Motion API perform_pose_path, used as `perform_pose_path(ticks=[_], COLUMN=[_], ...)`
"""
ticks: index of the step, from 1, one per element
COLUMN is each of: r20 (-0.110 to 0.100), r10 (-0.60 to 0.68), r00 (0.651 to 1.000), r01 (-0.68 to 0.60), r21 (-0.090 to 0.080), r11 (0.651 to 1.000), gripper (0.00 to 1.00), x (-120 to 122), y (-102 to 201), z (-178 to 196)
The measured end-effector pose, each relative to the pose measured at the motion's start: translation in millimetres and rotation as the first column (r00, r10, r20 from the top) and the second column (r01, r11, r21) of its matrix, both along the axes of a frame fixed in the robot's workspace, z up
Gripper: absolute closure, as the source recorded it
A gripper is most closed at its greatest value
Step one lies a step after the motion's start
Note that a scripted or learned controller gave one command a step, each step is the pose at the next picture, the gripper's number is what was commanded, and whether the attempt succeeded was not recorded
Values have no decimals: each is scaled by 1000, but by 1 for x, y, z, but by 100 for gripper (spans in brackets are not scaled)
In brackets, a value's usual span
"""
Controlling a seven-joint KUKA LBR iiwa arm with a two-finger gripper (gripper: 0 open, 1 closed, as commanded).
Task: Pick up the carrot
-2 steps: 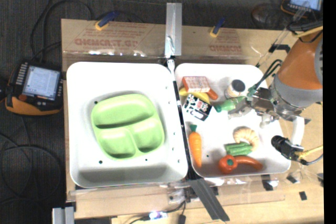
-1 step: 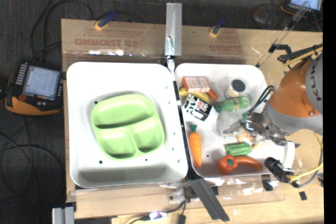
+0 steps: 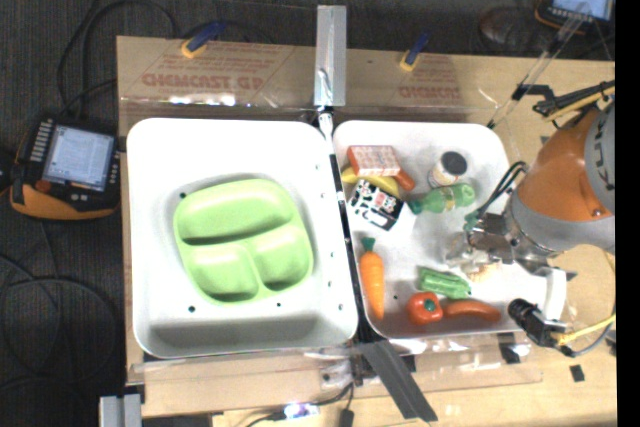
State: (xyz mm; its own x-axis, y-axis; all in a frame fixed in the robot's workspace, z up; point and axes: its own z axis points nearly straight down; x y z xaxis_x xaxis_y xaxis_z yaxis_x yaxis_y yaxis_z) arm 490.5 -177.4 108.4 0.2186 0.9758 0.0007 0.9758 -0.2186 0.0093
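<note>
Carrot [image 3: 372,281] lies against the right bin's [image 3: 490,137] left wall, long axis running up-down, leafy end uppermost; the gripper [image 3: 480,243] hangs well apart toward the bin's right side, its grip state unclear.

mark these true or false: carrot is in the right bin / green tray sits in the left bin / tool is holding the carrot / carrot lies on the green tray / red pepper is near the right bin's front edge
1. The carrot is in the right bin. True.
2. The green tray sits in the left bin. True.
3. The tool is holding the carrot. False: the carrot lies apart from it, by the bin's left wall.
4. The carrot lies on the green tray. False: it lies on the right bin's floor.
5. The red pepper is near the right bin's front edge. True.
</note>
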Motion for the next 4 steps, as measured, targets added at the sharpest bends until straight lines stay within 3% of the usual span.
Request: perform_pose_path(ticks=[1, 2, 3, 4], r20=[-1, -3, -12, -9], r10=[489, 653, 620, 923], r00=[872, 757, 784, 384], r01=[-489, -653, -620, -923], r21=[-16, -19, 3, 4], r11=[872, 757, 785, 384], gripper=[100, 100, 100, 100], x=[-2, 5, -7, -7], y=[28, 67, 114, 176], z=[-17, -17, 74, 75])
